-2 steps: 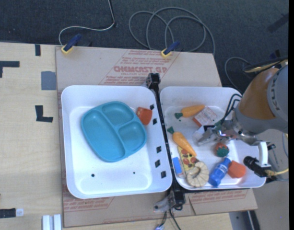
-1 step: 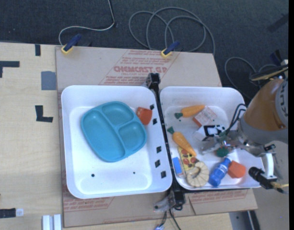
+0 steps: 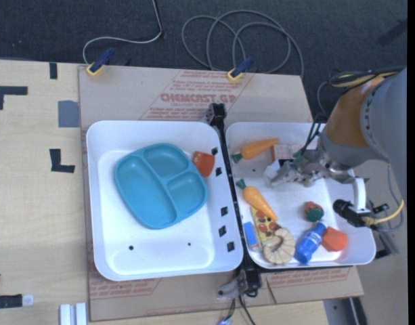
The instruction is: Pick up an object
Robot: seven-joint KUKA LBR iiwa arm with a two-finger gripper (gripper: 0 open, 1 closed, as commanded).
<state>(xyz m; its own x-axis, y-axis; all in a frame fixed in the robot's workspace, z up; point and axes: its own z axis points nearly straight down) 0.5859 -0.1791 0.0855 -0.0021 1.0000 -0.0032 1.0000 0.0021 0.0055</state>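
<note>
Down at the front edge of the right bin (image 3: 366,252), a pizza slice toy (image 3: 263,221) lies beside a tan cookie-like piece (image 3: 280,244), with a blue bottle (image 3: 309,243) and an orange-red cup (image 3: 334,240) just to their three o'clock. Up from there, a small red-and-green toy (image 3: 313,212) sits alone on the white floor. A carrot (image 3: 258,200) lies slantwise near the bin's left wall, and a second, larger carrot (image 3: 259,147) lies at the twelve o'clock end.

Now the gripper (image 3: 283,175): it reaches in from three o'clock and is low over the middle of the right bin. Whether it is spread or pressed together, I cannot tell. The larger carrot is near, at its eleven o'clock; the smaller carrot is near, at its seven o'clock. Neither touches it.

Over in the left bin (image 3: 102,181), a blue divided plate (image 3: 160,185) takes the centre, with a red pepper toy (image 3: 204,162) touching its two o'clock rim.
</note>
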